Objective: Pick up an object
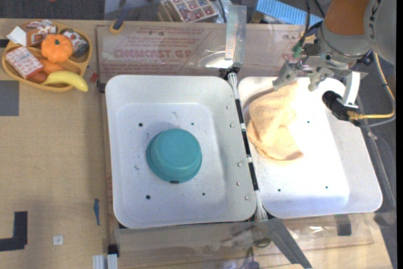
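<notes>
Up top, closest to the lens, my orange band looms over the far right corner, and below it my gripper hangs over the back edge of the right bin. My fingers are spread apart, nothing pinched between them. Right under the tips, and running out ahead of them toward the divider, lies the yellow cloth, a rumpled heap in the near-left part of this bin, its top edge just about meeting my fingertips; I can't tell if I'm touching it yet. This is the pick I'd go for, I reckon: soft, light, floppy, not fragile, no risk of slipping once it's pinched. It will sag and drape rather than lift as one piece, so I'd close on a raised fold, and the bunched edge directly below me looks the best bite; a flat patch would likely just slide out. Further off, past the divider on the far side of the cloth from my fingers, the teal bowl sits upside down in the middle of the left bin, stiff, smooth and rounded, a much poorer grip.
</notes>
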`<state>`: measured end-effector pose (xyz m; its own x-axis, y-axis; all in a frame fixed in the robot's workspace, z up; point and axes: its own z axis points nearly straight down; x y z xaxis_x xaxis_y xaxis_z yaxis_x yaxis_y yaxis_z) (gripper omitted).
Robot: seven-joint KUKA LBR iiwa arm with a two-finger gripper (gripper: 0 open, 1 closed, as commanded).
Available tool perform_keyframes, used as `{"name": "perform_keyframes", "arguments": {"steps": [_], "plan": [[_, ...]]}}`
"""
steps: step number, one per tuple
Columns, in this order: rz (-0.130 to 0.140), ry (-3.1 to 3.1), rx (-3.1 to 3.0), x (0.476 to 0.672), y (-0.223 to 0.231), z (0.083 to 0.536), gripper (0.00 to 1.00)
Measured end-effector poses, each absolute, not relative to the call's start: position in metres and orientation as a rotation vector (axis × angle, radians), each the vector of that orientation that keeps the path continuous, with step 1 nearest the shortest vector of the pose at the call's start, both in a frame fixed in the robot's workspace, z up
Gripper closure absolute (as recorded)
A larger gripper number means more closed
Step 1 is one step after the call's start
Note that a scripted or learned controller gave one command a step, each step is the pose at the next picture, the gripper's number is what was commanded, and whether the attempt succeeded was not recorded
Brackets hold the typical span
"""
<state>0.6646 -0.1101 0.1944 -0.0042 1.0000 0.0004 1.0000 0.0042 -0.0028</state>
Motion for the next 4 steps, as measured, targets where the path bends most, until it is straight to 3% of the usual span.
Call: {"name": "perform_keyframes", "arguments": {"steps": [1, 2, 3, 4], "plan": [[0.001, -2.387, -2.046, 0.656, -0.094, 0.270, 0.00], [0.003, -2.063, -2.371, 0.651, -0.086, 0.344, 0.00], [0.003, -2.107, -2.329, 0.627, -0.074, 0.182, 0.00], [0.004, -2.115, -2.319, 0.542, -0.101, 0.134, 0.00]]}}
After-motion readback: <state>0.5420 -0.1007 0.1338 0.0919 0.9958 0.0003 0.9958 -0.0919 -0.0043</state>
